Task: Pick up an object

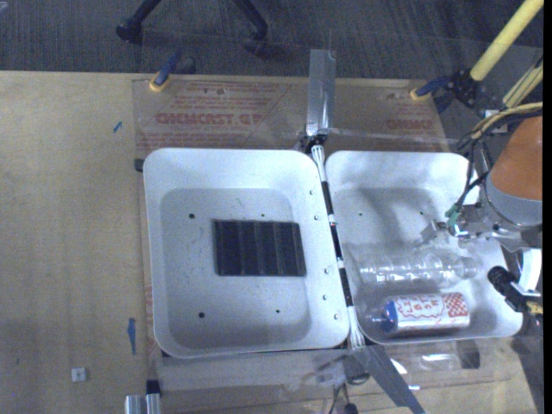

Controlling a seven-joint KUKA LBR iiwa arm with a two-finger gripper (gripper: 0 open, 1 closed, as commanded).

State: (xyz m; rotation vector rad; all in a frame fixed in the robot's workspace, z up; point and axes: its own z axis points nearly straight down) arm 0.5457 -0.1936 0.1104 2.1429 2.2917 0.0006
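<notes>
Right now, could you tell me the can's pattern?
Red and white print on the can, seen in the camera view.

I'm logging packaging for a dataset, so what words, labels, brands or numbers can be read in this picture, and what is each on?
Red print runs across the clear sheet behind the left bin: large letters, too blurred to read with confidence.
More red print sits on the sheet behind the right bin: too small to read.
The red-and-white can in the right bin bears a patterned label: no legible words.
The clear plastic bottle shows no text.
</notes>
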